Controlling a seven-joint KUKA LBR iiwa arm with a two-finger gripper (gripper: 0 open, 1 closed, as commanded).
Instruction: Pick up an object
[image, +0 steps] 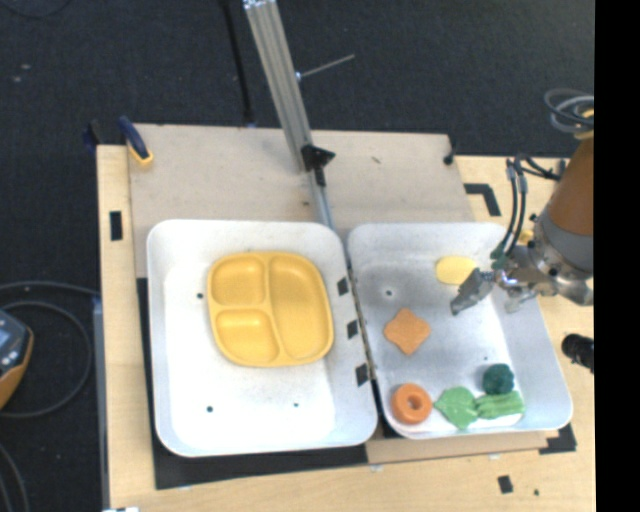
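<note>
"Why is the two-finger gripper (497, 292) hanging there?"

"Lining up, I'd guess. Jaws spread wide, holding nothing. The small yellow oval piece (456, 269) lies at its ten o'clock, in the right white bin (440, 240)."

You see a wooden bench (400, 160) on a dark floor. A metal pole (283, 85) slants up from a black bracket (317, 157). A blue-and-yellow clamp (136, 141) sits at the bench's far-left corner. Black cables (45, 330) lie at left.
</note>
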